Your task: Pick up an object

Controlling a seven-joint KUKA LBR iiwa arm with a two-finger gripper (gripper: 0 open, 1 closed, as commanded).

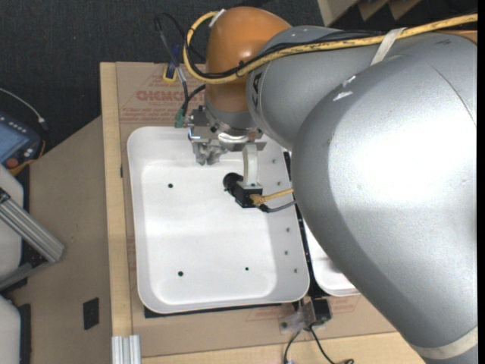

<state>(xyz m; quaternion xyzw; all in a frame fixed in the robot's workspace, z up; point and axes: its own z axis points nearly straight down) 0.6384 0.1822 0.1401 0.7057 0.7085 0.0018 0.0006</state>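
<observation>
My gripper hangs over the far edge of the left white bin, just inside its back wall, below the orange band of the wrist. Nothing shows between or under its tips from this angle. The visible floor of the left bin is plain white with a few small dark dots. The big grey arm hides most of the right bin, leaving a near corner in sight.
Both bins rest on a cardboard sheet that covers the bench. A metal rail and a blue-screened device lie off the bench at the left. A small clip with cables sits at the near edge.
</observation>
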